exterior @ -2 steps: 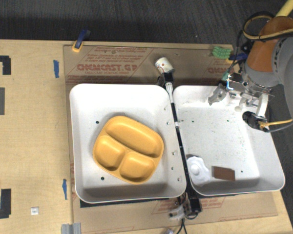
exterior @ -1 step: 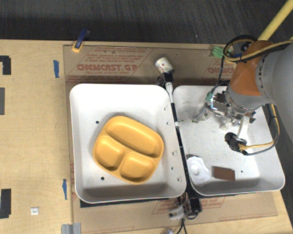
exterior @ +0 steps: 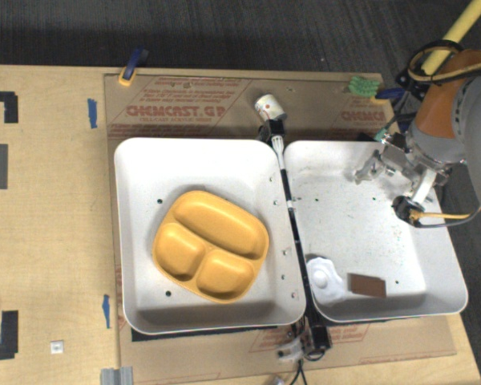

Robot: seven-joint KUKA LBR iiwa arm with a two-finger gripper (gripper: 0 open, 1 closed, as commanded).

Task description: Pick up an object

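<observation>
- So the pick hasn't really happened, going by this shot. The gripper (exterior: pixel 367 169) is up near the back edge of the right bin (exterior: pixel 433 295), toward its right corner, and there's nothing between its fingers.
- Fingers look spread fairly wide, tips pointing left and hovering over bare bin floor (hard to say if they touch it).
- Candidates in that bin: a small brown block (exterior: pixel 366 285) close to the front edge, and a white lumpy object (exterior: pixel 322 277) in the front-left corner, just beside the block. Both are well apart from the gripper.
- The left bin (exterior: pixel 136 215) holds a yellow divided tray (exterior: pixel 210 244) sitting roughly in the middle, a bit toward the front.
- What's left, as I read it: basically everything. The arm needs to get over one of those items, come down, close and lift. The brown block looks like the easiest grab, flat but with clean edges.
</observation>
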